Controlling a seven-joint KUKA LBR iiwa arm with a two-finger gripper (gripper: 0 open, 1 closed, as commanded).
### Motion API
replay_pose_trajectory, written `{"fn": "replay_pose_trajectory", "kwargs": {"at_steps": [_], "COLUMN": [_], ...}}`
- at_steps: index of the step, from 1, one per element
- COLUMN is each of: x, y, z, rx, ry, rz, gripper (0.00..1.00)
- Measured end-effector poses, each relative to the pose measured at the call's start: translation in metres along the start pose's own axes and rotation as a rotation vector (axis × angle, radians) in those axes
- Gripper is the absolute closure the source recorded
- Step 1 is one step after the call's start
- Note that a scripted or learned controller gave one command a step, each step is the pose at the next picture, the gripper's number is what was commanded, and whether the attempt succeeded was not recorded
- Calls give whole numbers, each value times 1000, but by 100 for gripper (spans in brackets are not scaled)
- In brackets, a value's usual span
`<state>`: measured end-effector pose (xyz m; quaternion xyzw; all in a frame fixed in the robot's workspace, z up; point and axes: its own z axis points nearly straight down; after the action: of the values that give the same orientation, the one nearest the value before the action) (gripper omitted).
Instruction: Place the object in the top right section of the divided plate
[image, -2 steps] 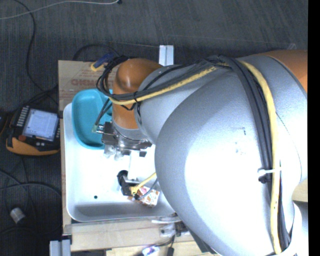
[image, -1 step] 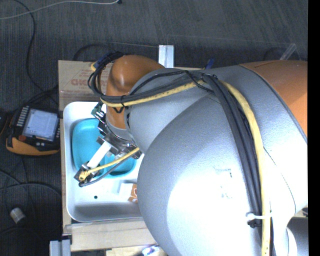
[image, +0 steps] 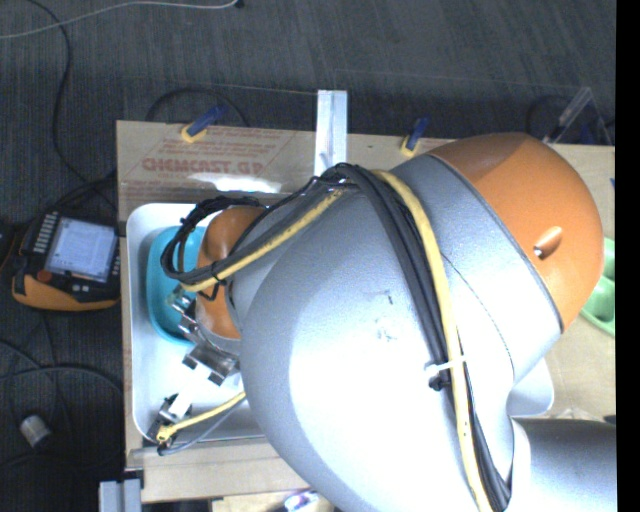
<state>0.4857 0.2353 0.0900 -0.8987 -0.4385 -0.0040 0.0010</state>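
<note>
The grey KUKA arm (image: 400, 330), capped by its orange band (image: 530, 220), looms over the desk (image: 200, 160) and blocks most of the left white bin (image: 140, 330). Inside that bin, a blue divided plate (image: 160, 285) peeks out at the arm's left edge, its sections mostly covered. The tool (image: 205, 355) hangs low just beside the plate; whether it is clenched or released cannot be told. Black and yellow cables (image: 270, 235) drape across the arm. A green item (image: 605, 295) sits at far right.

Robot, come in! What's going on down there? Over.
Arm low over left bin, covering most of it. Blue plate peeking out beneath. Hand hidden, grip unknown.
</note>
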Motion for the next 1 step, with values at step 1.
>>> {"fn": "replay_pose_trajectory", "kwargs": {"at_steps": [1], "x": [45], "y": [63], "z": [-112], "rx": [-1], "ry": [-15], "rz": [168], "gripper": [100]}}
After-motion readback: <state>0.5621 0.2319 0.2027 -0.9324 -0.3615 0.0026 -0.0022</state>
